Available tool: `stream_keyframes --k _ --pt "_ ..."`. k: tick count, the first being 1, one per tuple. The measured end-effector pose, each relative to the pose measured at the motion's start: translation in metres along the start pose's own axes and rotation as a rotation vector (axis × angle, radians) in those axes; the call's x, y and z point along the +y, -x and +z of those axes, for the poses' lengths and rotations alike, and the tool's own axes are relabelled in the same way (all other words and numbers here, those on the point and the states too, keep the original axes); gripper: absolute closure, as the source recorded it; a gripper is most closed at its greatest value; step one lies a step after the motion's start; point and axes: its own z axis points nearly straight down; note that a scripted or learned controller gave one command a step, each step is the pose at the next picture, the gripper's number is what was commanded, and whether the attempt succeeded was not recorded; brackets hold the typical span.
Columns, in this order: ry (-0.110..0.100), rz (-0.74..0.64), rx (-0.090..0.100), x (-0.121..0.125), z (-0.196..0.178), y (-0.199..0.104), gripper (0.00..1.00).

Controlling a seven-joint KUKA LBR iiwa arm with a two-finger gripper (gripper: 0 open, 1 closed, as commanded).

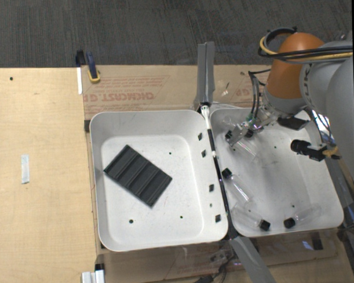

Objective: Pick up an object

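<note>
A dark grey ribbed rectangular slab (137, 176) lies flat and askew in the left bin (110, 227), left of its middle. My gripper (239, 133) is low over the upper left part of the right bin (336, 216), close to the divider between the bins. The grey arm with its orange band (290, 64) comes in from the upper right. Small black pieces lie in the right bin: one by the left wall (226, 173) and two near the front wall (264, 225) (289, 223). Faint clear items (241, 194) lie on that bin's floor.
A grey post (205, 73) stands behind the gap between the bins. Brown cardboard (140, 90) covers the bench behind the bins, with a blue and yellow clamp (90, 67) at its left corner. Light wooden bench (39, 172) spreads to the left.
</note>
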Motion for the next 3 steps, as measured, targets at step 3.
stream_keyframes --k 3 --pt "0.0 0.07 -0.001 0.039 -0.144 -0.086 1.0"
